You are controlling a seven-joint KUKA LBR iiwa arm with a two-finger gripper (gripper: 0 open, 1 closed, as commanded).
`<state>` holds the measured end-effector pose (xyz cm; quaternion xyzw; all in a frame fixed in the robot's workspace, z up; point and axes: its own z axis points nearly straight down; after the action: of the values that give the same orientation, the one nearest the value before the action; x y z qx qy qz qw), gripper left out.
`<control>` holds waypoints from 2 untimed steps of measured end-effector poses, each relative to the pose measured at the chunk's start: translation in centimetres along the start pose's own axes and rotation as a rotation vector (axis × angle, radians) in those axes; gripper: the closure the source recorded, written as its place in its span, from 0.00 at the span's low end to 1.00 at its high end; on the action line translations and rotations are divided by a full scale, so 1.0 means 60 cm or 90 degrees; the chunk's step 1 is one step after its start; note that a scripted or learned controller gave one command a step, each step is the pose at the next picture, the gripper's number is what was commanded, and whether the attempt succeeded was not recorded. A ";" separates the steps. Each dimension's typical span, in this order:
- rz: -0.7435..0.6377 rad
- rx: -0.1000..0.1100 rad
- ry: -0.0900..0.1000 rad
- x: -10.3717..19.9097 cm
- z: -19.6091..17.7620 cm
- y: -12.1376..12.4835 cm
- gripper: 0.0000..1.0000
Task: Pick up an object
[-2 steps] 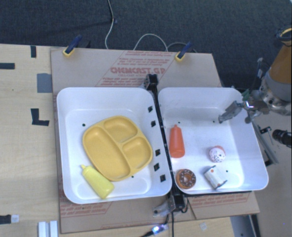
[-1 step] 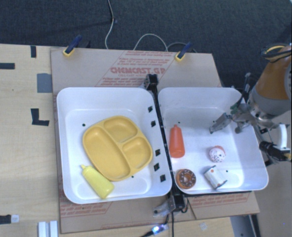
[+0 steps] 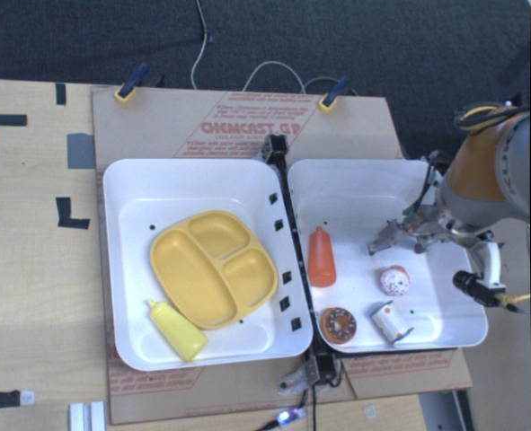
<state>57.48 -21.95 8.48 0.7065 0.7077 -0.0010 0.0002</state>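
Now, over the right bin [image 3: 445,335], my gripper [image 3: 384,238] hangs low above the bin's bare white floor, my grey arm with its orange band [image 3: 473,171] reaching in from the bin's outer side. Whether the gripper is apart or together I cannot tell from this angle, and nothing shows between its tips.

Four things lie in this bin, all toward its near edge. Closest to me is a small white ball with red speckles [image 3: 393,281], just beside the gripper and a little nearer the bin's front rim. Beyond it, close to that rim, a small white cylinder-like piece [image 3: 392,321] lies tipped on its side, and next to that a chocolate doughnut [image 3: 338,325] lies flat. An orange-red bottle-shaped toy [image 3: 321,257] lies near the divider between the bins, its long axis running from the bin's back toward its front (roughly parallel to the divider).

The left bin [image 3: 121,241] holds a yellow compartment plate [image 3: 213,268] and a yellow squeeze bottle [image 3: 176,329], both well apart from me.

As I judge it, the speckled ball is the likeliest pick: it sits a short way frontward of my gripper, with open floor around it. Being round, it may roll if I touch it off-centre.
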 end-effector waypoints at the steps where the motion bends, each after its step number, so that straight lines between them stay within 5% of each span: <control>1: 0.000 -0.002 -0.001 0.000 -0.023 0.002 1.00; 2: 0.001 -0.003 0.000 -0.002 -0.108 -0.013 1.00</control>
<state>56.69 -22.06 14.95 0.7071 0.7071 0.0006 0.0015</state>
